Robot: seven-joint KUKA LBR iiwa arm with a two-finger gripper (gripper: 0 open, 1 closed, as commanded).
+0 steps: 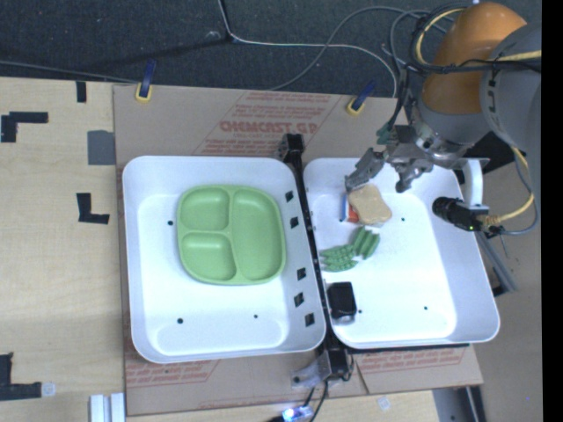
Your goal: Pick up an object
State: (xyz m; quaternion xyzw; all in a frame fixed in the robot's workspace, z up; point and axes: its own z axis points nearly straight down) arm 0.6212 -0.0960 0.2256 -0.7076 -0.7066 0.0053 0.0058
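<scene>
camera view: the gripper (383,170) hangs over the far part of the right bin (457,315), its two fingers spread apart, one finger (361,172) reaching down toward the left, the other (410,176) toward the right. nothing sits between them. just below the left fingertip lies a tan bread-like piece (370,206), with a small red-orange item (351,212) tucked against its left side. this is the nearest candidate for the pick, and it rests on the bin floor, not lifted.

judgement: the step in hand is the approach and descent. to do it well, the fingers should centre over the tan piece so that it falls between them, not under one tip, then come down and close across its narrower width. at present the gripper looks offset toward the far side of the piece.

a green pod-like bundle (350,247) lies just beside the tan piece on its near side, close enough to be nudged or caught in the same closure. a black block (340,300) sits well apart near the divider (303,236). the left bin (149,323) holds a green sectioned plate (232,234), clear of the work. cables (413,33) loop above the wrist.
</scene>
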